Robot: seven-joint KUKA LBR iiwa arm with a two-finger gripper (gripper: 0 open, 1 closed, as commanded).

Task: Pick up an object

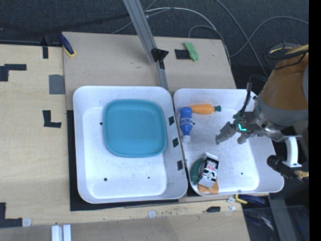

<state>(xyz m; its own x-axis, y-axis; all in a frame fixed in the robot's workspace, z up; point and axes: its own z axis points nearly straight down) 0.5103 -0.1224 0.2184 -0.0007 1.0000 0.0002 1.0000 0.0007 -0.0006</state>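
Even, soft overhead light, faint shadows inside the white bins [80, 134], slightly grainy and soft, dim dark floor up top.

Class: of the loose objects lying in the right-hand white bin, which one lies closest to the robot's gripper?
The orange carrot-shaped toy: it lies just up-left of the gripper, whereas the blue plastic bottle sits farther left and the black-and-white carton lies near the bin's front edge.

robotics lab | taped plywood bench [30, 119] | loose cables [215, 21] | white bins [88, 185]
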